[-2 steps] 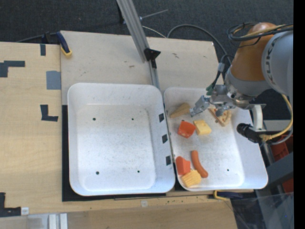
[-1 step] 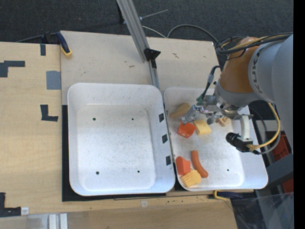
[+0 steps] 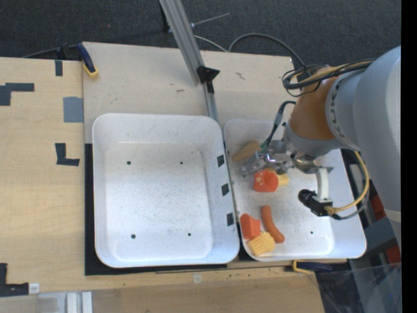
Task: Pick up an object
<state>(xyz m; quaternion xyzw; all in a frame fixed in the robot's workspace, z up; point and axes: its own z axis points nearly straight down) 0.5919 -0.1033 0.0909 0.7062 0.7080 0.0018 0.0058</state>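
A round orange-red toy tomato (image 3: 265, 181) sits in the right-hand shallow white bin (image 3: 339, 240), near the middle, and the metal pincer (image 3: 264, 162) is right on top of it, low over its upper side. Whether its jaws are apart or together, I cannot tell. Just beside, toward the bin's back-left, lies a tan bread-shaped piece (image 3: 245, 151). Nearer the front edge: a long orange-red sausage (image 3: 272, 223), an orange wedge (image 3: 250, 225) and a yellow ridged chunk (image 3: 262, 243) touching it. The left white bin (image 3: 104, 175) sits alongside on the wooden bench (image 3: 39, 188). No readable writing anywhere.
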